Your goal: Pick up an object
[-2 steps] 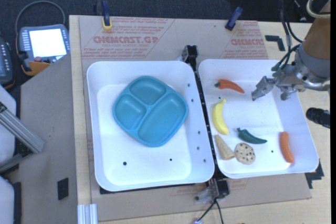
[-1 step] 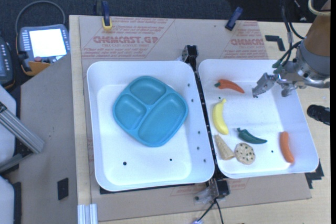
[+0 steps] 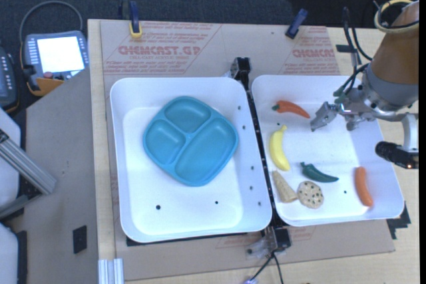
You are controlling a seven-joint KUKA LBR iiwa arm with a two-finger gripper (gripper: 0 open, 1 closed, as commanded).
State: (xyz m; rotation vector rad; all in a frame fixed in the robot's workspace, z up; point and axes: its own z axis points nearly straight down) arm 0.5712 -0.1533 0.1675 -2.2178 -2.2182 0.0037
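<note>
The right bin (image 3: 373,209) holds several toy foods: an orange-red pepper (image 3: 291,108) at the back, a yellow banana (image 3: 279,149), a dark teal pepper (image 3: 318,173), a tan wedge (image 3: 285,187), a speckled cookie (image 3: 310,195) and an orange sausage (image 3: 363,186). My gripper (image 3: 339,120) hangs over the back middle of this bin, just right of the orange-red pepper. Its fingers (image 3: 324,118) stand apart, open, with nothing between them. The arm's orange band (image 3: 399,43) rises at the right.
The left bin (image 3: 133,209) carries a blue divided plate (image 3: 191,140). A black divider strip (image 3: 256,143) runs between the bins. A black part (image 3: 398,155) juts over the right bin's right rim. A teach pendant (image 3: 56,53) lies off the bench at the left.
</note>
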